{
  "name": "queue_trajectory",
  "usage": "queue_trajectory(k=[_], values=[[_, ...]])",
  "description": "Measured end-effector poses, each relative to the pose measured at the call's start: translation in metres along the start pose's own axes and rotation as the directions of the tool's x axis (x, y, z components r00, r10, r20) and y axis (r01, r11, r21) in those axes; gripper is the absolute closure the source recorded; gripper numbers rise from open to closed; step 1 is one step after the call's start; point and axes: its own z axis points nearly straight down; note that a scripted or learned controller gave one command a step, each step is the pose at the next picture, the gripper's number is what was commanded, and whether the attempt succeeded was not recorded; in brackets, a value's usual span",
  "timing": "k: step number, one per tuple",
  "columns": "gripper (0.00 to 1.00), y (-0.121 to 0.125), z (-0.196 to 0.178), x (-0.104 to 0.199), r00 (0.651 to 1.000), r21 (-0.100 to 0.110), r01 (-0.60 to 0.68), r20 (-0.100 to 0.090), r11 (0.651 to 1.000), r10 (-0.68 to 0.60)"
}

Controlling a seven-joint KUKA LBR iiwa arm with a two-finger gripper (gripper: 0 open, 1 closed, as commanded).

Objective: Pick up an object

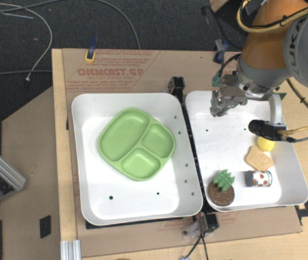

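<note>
down front, we're seeing the left bin (89,199) cradling a green divided plate (136,143), while the right bin (284,196) is corralling a potted plant (222,188), biscuit (258,158) and lemon (265,143), all pickable. gripper (219,106) is hovering above bare floor, holding nothing; can't tell its spread.

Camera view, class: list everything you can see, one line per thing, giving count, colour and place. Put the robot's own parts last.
Bins: two, white, side by side on the bench.
Divided plate: one, green, three compartments, middle of the left bin.
Potted plant: one, green in a brown pot, near corner of the right bin.
Yellow ball: one, right side of the right bin.
Tan piece: one, just below the ball.
Small can: one, white with red dots, lying below the tan piece.
Cardboard sheet: one, brown, under the bins.
Arm: one, grey and orange, over the right bin.
Gripper: one, dark, above the right bin's far part.
</note>
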Motion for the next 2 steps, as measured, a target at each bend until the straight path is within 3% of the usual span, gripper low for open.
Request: queue_trajectory(k=[2], values=[[1.00,-0.034,-0.015,0.098,1.000,0.001,0.000,0.000,1.000,0.000]])
